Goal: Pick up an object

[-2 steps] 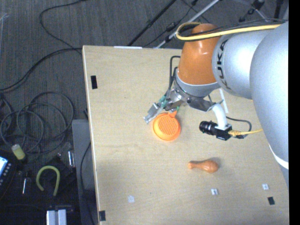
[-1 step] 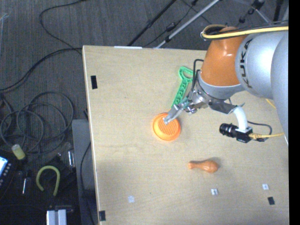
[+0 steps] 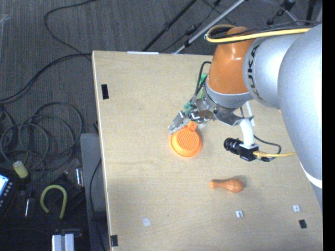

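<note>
1. Nearest the lens, the grey arm (image 3: 293,72) fills the upper right, with its orange band (image 3: 230,61) above the wrist and a yellow cable (image 3: 246,33) looped over the top.
2. Far left, on the dark carpet (image 3: 47,61) beside the bench: black cables (image 3: 36,129) in loose coils and a green U-shaped piece (image 3: 54,198) near the bottom.
3. Wooden bench top (image 3: 141,182): a pale board, with a small black mark (image 3: 104,91) near its left edge.
4. Centre of board: an orange round strainer-like toy (image 3: 186,141) lies flat, its short handle pointing up toward the gripper.
5. Gripper (image 3: 187,118) sits directly above the toy's handle end, touching or just over it; cannot tell which. Whether its tips are spread or pressed together cannot be told from this angle, nor whether anything is pinched.
6. Right of the toy: a small black camera-like unit (image 3: 239,147) hangs from the wrist on a white bracket.
7. Lower right of centre: an orange pear-shaped toy (image 3: 229,184) lies on its side, well apart from the gripper.
</note>
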Tool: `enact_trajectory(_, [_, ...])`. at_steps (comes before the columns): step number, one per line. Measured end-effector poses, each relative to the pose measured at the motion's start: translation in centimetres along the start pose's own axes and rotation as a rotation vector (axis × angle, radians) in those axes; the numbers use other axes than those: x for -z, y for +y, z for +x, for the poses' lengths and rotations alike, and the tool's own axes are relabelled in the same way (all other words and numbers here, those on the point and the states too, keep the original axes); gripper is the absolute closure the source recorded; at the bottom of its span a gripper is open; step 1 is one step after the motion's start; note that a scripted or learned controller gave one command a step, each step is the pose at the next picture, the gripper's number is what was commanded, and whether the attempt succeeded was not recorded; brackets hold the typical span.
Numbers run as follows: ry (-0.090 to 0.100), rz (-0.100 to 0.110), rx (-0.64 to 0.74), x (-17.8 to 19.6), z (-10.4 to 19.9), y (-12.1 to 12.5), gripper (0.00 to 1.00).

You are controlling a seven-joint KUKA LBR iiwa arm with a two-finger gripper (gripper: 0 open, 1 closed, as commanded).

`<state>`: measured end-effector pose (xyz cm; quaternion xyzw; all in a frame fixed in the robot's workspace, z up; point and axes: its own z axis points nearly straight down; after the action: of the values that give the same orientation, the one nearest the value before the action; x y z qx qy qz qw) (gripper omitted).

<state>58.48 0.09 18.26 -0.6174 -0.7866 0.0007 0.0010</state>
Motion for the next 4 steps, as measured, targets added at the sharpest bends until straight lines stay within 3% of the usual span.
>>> enact_trajectory(1, [0.001, 0.001, -0.09, 0.0, -0.8, -4.3, 0.0])
enact_trajectory(2, [-0.001, 0.002, -0.321, -0.1, -0.8, -2.1, 0.0])
enact_trajectory(3, [0.0, 0.003, -0.473, -0.1, 1.7, -3.5, 0.0])
enact_trajectory(4, [-0.001, 0.003, -0.473, -0.1, 1.7, -3.5, 0.0])
